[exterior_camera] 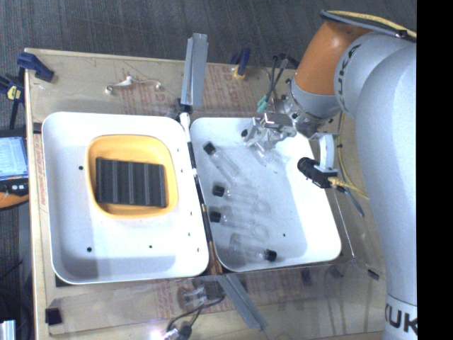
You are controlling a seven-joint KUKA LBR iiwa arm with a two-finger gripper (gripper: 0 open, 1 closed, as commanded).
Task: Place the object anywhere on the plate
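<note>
Two white bins (71,253) on surface. Left: one yellow plate (132,147). Right: four black-capped clear tubes (218,160). Claw (265,134) at right bin's far edge, grip state indeterminable.

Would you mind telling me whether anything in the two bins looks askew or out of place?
The clear vials lie scattered on their sides at varied angles across the right bin, none on the yellow plate in the left bin.

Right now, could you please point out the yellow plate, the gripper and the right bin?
yellow plate (131,143): camera view, on its upper rim.
gripper (263,134): camera view, between its fingertips.
right bin (311,218): camera view, on its bare floor.
</note>
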